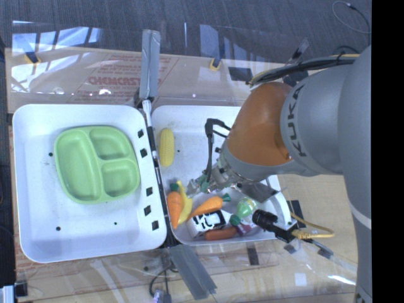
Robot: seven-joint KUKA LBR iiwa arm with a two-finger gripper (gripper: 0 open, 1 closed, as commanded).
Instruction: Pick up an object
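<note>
Near rim of right bin (189, 240): closest to you, a red sausage-like piece (221, 234) lies against it, with a black-and-white block (209, 219) just at its 12 o'clock.
Carrots: you see one carrot (173, 208) upright at the bin's 8 o'clock corner, touching a yellow banana (184, 205); a second carrot (208, 204) lies tilted just at 3 o'clock of them.
Corn: a yellow corn cob (166, 146) sits apart at the bin's 10 o'clock.
Green piece (244, 208): beside the toys, at their 3 o'clock.
Gripper (210, 180): low over the toy cluster; whether its fingers are open or closed you cannot tell, nor any hold.
Left bin (31, 232): holds a green divided tray (97, 163).
</note>
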